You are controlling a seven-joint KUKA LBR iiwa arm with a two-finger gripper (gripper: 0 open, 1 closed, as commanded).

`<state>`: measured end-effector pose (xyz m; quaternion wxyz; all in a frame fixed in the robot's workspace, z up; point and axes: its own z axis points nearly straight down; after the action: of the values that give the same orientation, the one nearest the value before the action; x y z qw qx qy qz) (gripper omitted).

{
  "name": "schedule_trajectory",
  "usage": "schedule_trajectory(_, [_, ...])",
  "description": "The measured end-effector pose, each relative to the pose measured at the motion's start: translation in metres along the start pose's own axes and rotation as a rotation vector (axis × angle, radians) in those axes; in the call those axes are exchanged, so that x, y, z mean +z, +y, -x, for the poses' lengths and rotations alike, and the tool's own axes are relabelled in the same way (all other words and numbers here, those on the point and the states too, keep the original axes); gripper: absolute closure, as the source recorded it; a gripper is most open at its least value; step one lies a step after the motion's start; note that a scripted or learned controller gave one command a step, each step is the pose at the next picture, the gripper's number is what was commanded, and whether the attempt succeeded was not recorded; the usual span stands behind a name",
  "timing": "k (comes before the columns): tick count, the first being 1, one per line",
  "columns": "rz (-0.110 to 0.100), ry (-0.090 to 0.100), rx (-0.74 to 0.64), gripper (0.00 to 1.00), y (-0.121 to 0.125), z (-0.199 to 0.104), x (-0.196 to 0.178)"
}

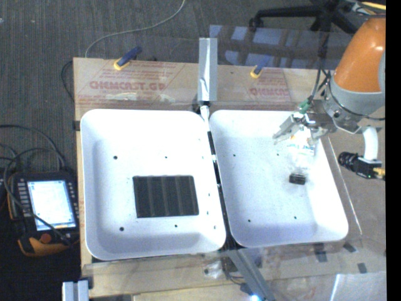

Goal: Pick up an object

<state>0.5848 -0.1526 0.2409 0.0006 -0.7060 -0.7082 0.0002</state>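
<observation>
The gripper [299, 129], fingers spread, hangs over the right shallow white bin's [326, 227] upper right corner above a clear crumpled plastic object [301, 150]; a small dark block [297, 179] lies just below; a dark ribbed rectangular tray [165, 195] sits mid-left bin [94, 168].

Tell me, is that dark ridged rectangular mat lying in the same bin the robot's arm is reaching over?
No, the dark ridged mat lies in the left bin, while the gripper hangs over the right bin.

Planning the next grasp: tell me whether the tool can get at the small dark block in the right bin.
Probably yes. The small dark block lies alone on the right white bin's floor, nothing over it, and the tool hangs just beyond it.
</observation>
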Motion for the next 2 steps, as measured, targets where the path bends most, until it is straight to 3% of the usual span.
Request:
schedule_trajectory(1, [-0.001, -0.002, -0.029, 0.0, -0.022, 0.057, 0.041])
schedule_trajectory(2, [0.019, 0.001, 0.02, 0.0, 0.0, 0.064, 0.132])
